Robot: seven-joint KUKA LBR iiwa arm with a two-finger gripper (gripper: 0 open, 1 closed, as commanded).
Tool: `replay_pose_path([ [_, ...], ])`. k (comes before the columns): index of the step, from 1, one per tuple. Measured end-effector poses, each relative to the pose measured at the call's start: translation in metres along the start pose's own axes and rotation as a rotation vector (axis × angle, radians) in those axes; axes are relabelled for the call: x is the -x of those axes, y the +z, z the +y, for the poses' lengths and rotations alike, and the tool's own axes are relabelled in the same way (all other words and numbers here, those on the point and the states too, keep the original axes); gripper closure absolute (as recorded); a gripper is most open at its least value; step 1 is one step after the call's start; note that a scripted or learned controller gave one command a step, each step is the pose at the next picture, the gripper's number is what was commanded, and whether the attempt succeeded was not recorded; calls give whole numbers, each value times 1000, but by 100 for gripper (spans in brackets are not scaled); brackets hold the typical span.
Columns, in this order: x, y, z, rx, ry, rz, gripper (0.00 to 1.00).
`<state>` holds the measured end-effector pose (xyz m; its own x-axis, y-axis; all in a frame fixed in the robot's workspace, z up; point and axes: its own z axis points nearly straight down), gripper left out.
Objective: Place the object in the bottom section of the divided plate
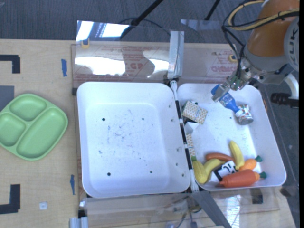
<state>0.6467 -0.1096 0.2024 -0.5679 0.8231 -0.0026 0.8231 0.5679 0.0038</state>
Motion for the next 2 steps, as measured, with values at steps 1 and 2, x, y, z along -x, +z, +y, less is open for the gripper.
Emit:
replay_pose_path([
  [1, -65, 18, 70, -2, 519, 0, 100],
  [2, -160, 18, 56, -5, 404, 3, 100],
])
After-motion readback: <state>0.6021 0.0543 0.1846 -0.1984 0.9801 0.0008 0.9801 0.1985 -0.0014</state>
